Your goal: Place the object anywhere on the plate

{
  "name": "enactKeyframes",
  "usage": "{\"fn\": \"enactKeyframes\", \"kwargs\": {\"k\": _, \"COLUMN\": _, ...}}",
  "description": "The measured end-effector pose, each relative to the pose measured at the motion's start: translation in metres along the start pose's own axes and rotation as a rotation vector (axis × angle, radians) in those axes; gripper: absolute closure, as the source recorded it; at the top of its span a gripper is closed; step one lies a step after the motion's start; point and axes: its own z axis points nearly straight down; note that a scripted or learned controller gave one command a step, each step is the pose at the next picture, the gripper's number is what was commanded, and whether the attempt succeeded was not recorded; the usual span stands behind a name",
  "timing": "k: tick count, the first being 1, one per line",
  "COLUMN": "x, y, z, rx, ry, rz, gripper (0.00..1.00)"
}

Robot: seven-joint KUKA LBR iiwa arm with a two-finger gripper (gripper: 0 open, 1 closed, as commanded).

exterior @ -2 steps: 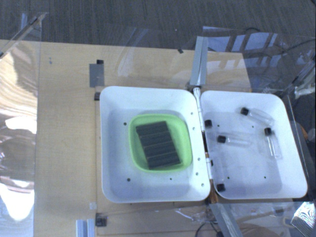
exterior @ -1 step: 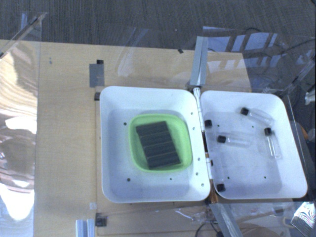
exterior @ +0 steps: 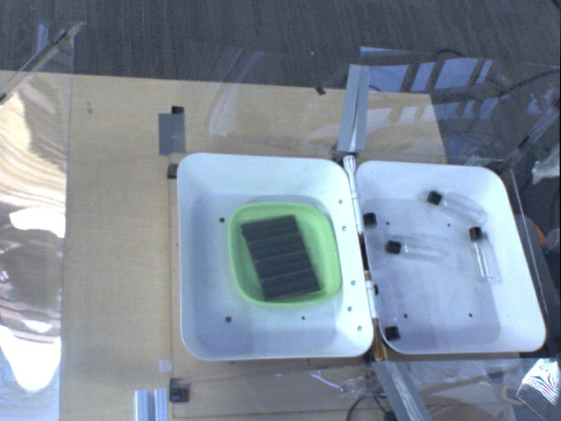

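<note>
A light green square plate sits in the middle of the left white bin. On it lies a dark grey ribbed rectangular block, tilted slightly. In the right white bin lie three clear plastic tubes with black caps: one at the back, one near the middle and one on the right.
The two bins stand side by side on a wooden bench, joined by a strip with black clips. A grey metal bar rises behind the seam. Clear panels stand at the back right.
</note>
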Motion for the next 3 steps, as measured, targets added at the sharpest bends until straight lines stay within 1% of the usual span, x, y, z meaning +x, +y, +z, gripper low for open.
{"fn": "enactKeyframes", "kwargs": {"k": 1, "x": 0.024, "y": 0.017, "z": 0.0, "rx": 0.0, "ry": 0.001, "rz": 0.128, "gripper": 0.0}}
{"fn": "enactKeyframes", "kwargs": {"k": 2, "x": 0.003, "y": 0.049, "z": 0.0, "rx": -0.001, "ry": 0.001, "rz": 0.258, "gripper": 0.0}}
{"fn": "enactKeyframes", "kwargs": {"k": 3, "x": 0.025, "y": 0.066, "z": 0.0, "rx": 0.0, "ry": 0.0, "rz": 0.528, "gripper": 0.0}}
